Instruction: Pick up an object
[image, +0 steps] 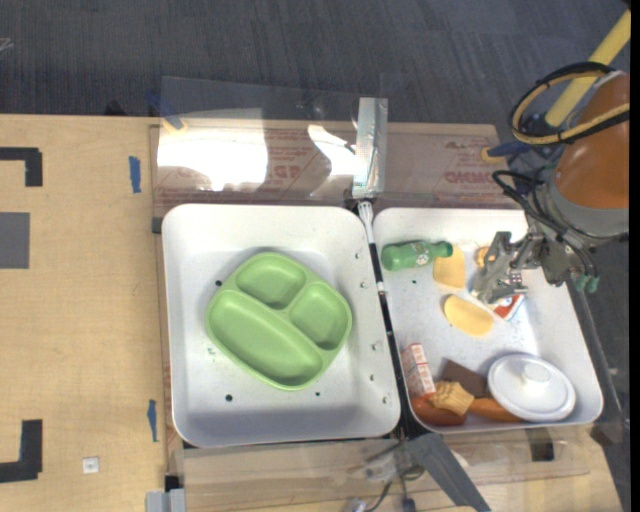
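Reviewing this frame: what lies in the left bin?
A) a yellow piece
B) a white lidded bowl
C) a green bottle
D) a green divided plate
D: the green divided plate sits alone in the left bin, while the green bottle, the white lidded bowl and the yellow piece all lie in the right bin.
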